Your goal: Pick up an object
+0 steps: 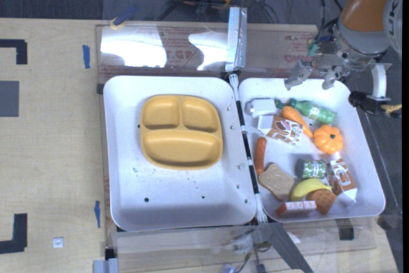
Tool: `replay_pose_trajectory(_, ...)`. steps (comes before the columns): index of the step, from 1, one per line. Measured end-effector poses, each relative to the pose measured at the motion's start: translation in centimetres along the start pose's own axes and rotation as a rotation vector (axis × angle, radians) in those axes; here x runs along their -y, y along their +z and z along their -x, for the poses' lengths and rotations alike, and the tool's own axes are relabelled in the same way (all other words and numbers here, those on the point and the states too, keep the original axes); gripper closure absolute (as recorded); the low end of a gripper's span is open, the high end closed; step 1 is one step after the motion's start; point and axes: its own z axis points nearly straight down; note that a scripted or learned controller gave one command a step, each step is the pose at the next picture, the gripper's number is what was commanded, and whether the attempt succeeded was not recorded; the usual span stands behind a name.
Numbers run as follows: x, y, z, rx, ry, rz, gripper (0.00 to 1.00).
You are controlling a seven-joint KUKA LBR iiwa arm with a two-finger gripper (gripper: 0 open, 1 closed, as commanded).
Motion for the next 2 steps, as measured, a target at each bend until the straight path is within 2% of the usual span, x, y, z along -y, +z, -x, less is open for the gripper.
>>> replay_pose_trajectory(1,1.18,11.53,0.96,0.002,0.216,0.006,0.0)
replay_pose_trajectory(2,1.14,10.59,0.95,0.003,0.215,0.008,1.0)
